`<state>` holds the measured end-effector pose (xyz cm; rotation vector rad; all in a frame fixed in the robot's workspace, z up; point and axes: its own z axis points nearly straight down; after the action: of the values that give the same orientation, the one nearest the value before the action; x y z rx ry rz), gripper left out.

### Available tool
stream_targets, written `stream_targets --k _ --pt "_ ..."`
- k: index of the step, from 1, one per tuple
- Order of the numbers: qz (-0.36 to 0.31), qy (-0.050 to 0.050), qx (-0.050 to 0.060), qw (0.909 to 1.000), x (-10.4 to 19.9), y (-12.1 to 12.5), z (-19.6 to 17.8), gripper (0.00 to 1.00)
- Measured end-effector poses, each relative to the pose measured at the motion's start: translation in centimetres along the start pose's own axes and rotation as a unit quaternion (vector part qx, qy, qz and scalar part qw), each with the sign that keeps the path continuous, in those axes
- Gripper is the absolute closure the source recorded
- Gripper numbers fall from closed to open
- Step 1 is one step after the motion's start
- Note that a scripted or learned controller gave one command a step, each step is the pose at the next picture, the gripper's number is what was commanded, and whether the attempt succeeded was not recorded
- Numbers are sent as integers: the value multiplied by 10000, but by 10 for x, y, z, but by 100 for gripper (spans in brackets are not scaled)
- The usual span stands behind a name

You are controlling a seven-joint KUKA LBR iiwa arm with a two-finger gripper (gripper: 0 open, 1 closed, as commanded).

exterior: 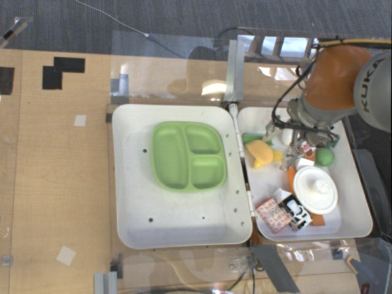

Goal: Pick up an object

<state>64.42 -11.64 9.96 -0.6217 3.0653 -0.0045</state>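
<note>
— What's in the bins?

— Left bin (131,225) holds a green divided plate (187,156). Right bin (355,216): yellow piece (261,154), patterned packet (273,215), white lidded bowl (316,188), green ball (324,157).

— Your gripper (298,149)?

— It hangs over the right bin's far end, near the yellow piece. Whether my fingers are parted, I cannot tell.

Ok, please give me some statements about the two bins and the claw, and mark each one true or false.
1. The green divided tray lies in the left bin. True.
2. The white round lid lies in the left bin. False: it lies in the right bin.
3. The claw is above the right bin. True.
4. The yellow object rests on the green divided tray. False: it lies in the right bin, near the divider.
5. The green ball lies beside the claw. True.
</note>
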Motion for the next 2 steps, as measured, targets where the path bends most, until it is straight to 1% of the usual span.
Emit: stream_targets --k 1,2 --pt "-945 -20 1 9955 65 18 7 0" --pt "-982 -115 53 9951 57 18 -9 100"
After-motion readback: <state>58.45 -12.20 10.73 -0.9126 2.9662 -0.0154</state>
